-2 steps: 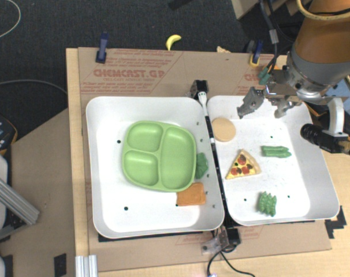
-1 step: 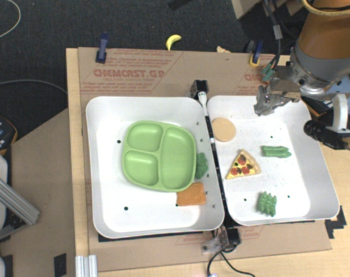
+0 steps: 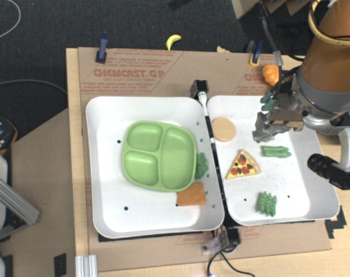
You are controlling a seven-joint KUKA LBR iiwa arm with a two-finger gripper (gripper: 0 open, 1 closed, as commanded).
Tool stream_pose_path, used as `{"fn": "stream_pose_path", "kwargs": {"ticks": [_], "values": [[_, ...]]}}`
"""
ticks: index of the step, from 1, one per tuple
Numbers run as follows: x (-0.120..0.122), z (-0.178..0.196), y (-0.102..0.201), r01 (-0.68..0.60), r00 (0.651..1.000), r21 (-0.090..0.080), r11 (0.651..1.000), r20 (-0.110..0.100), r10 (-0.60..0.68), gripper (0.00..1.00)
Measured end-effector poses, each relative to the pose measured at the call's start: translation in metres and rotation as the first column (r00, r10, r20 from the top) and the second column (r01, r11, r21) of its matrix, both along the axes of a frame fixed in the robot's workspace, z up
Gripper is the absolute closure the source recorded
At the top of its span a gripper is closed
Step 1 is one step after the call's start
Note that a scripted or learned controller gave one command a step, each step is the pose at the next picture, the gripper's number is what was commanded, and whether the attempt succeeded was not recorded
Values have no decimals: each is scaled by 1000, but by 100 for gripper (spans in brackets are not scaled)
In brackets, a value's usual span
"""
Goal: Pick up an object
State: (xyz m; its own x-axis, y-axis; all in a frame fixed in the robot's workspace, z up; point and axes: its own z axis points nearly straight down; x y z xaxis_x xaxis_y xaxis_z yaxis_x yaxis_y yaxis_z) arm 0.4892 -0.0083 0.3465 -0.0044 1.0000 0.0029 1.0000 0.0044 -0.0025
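My gripper (image 3: 264,133) hangs over the right bin (image 3: 313,206), near its upper middle. A green bean pod (image 3: 276,151) lies just below and right of it. A round tan cookie (image 3: 223,129) lies to its left. A pizza slice (image 3: 243,165) rests in the middle of the bin, and a green broccoli-like piece (image 3: 267,203) sits near the front. I see nothing between the fingers.
The left bin (image 3: 100,172) holds an overturned green divided plate (image 3: 160,155), a brown toast piece (image 3: 191,195) at its lower right and a green leafy bit (image 3: 201,165) beside it. An orange toy (image 3: 270,74) and a yellow banana (image 3: 172,41) lie beyond the bins.
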Motion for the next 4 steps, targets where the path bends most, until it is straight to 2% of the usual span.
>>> {"fn": "stream_pose_path", "kwargs": {"ticks": [1,2,3,4], "values": [[6,-101,72,-3,1000,-1,1000,-9,3,100],[-10,-27,94,0,1000,-1,1000,9,0,100],[-9,140,89,2,1000,2,1000,23,-2,100],[-11,35,96,6,1000,-5,1000,-8,-6,100]]}}
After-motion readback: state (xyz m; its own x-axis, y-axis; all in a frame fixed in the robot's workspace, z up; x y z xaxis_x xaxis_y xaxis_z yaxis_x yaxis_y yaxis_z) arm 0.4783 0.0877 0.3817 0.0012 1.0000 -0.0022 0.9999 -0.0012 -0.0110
